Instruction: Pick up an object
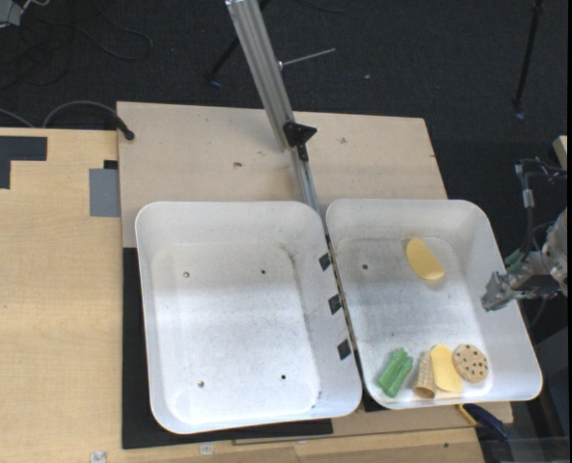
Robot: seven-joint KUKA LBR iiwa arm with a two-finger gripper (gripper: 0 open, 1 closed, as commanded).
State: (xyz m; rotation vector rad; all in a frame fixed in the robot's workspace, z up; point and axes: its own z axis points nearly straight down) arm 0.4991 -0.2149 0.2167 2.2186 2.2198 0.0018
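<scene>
We list: pincer [495, 293] at the right bin's [478, 222] outer rim, grip state unreadable; yellow piece [424, 258] just left of it; green block [395, 371], cone [426, 377], cookie [470, 363] below-left.

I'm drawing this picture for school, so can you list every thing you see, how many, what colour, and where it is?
bins: two, white, side by side on the bench
yellow oval piece: one, yellow, upper part of the right bin
green piece: one, green, near edge of the right bin
cone: one, tan, right of the green piece
yellow wedge: one, yellow, beside the cone
cookie: one, brown with dark dots, right of the wedge
metal rail: one, silver, slanting behind the bins
hand: one, grey, at the right bin's right rim
</scene>
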